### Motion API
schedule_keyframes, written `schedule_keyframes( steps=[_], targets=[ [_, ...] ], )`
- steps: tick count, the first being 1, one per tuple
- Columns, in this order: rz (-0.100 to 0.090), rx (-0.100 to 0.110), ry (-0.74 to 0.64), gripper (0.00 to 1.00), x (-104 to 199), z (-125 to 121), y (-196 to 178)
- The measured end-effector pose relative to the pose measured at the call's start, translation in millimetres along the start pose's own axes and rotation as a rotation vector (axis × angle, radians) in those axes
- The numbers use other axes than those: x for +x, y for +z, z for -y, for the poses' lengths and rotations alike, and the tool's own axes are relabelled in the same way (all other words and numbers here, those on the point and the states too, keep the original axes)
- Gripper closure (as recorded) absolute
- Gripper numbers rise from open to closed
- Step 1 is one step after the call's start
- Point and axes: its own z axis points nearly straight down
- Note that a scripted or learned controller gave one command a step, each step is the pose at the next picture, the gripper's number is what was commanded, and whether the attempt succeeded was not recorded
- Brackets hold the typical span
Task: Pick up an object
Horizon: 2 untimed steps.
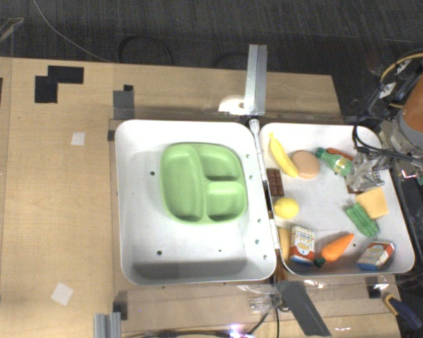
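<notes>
My gripper (364,177) hangs over the upper right part of the right bin (407,259), open, with nothing between its fingers. It sits between a green bottle (335,160) on its left and a yellow cheese wedge (372,203) just below it. A green pickle-like piece (362,220) lies under the cheese. Further left are a banana (282,155), a tan round piece (305,165), a brown chocolate bar (274,182) and a lemon (286,208). Along the front edge lie a small carton (302,243), a carrot (337,246) and a can (376,255).
The left bin (137,245) holds a green divided plate (201,182). A metal post (256,79) rises behind the wall between the bins. Cables and the arm's body crowd the right edge beside the right bin.
</notes>
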Motion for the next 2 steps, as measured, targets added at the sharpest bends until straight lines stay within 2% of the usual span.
schedule_keyframes(
  steps=[1, 2],
  targets=[
    [0.002, 0.0, -0.372, 1.0, -23, 4, -14],
    [-0.001, -0.003, -0.836, 1.0, 2, -1, -6]
  ],
)
